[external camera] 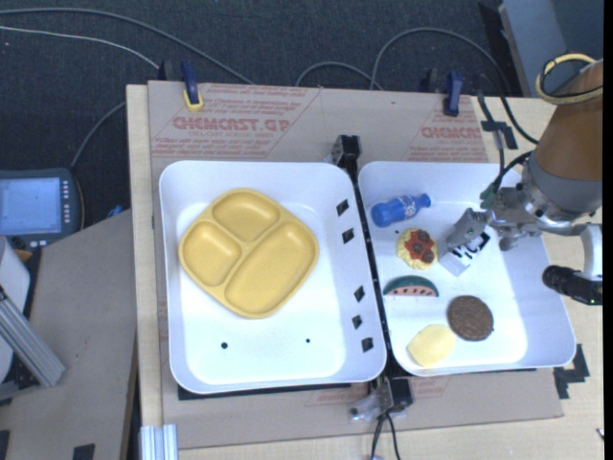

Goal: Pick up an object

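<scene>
Object to be picked: none is selected or lifted yet; all candidates lie on the floor of the right bin (536, 295). The gripper (466, 247) hangs low over this bin, and whether it is open or closed cannot be told. Nothing is seen between its fingers. Just to its left lies the pizza-slice toy (418, 246); up-left, the blue bottle (398, 209); below-left, the watermelon slice (411, 287); directly below, the brown cookie (470, 317) and yellow lump (432, 344). Remaining, by judgement: descent, grasp, lift.
</scene>
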Motion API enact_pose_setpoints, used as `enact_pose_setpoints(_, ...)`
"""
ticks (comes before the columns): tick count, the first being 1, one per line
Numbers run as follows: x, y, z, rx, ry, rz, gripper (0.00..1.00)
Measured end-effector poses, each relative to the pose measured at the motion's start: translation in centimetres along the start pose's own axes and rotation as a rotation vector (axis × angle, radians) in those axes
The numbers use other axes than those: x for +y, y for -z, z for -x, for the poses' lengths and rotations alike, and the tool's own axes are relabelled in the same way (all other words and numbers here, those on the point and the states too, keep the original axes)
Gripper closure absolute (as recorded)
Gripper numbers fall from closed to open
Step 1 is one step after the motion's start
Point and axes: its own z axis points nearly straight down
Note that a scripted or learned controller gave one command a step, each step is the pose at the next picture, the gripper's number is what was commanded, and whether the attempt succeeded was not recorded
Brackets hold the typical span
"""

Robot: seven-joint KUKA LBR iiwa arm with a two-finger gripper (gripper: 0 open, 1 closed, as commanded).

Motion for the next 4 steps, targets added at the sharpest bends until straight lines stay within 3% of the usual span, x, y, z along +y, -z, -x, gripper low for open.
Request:
enact_pose_setpoints(1,0.3,0.6,0.0,-0.002,0.003,0.012,0.0)
enact_pose_setpoints(3,-0.6,-10.0,-0.7,-0.001,0.002,0.007,0.0)
enact_pose_setpoints(4,-0.4,-8.6,-0.7,-0.002,0.002,0.014,1.0)
